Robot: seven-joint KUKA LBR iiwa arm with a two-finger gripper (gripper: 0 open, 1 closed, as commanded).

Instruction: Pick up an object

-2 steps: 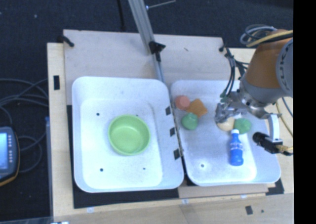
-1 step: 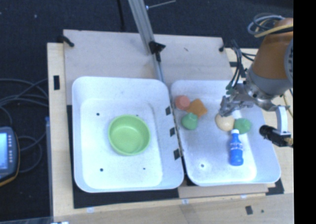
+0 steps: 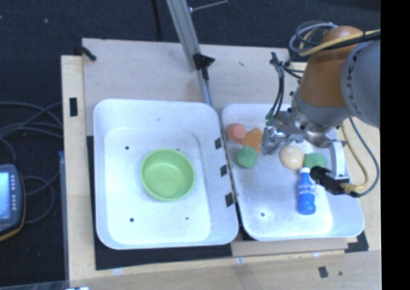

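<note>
The right bin (image 3: pixel 282 221) holds several small objects. A pink ball (image 3: pixel 236 131) lies at its far left, an orange piece (image 3: pixel 254 138) sits beside it, and a green ball (image 3: pixel 246 157) is just in front. A cream egg-shaped object (image 3: pixel 291 157), a small green item (image 3: pixel 314 160) and a blue bottle with a white cap (image 3: pixel 306 194) lie further right. My gripper (image 3: pixel 271 140) hangs low over the bin's far part, right next to the orange piece and left of the cream object. Nothing can be seen held in it.
The left bin (image 3: pixel 115 218) contains a light green bowl (image 3: pixel 168 174). A metal pole (image 3: pixel 186 26) slants up from the gap between the bins. The grey and orange arm (image 3: pixel 330 84) covers the right bin's far right corner, with cables trailing at the right.
</note>
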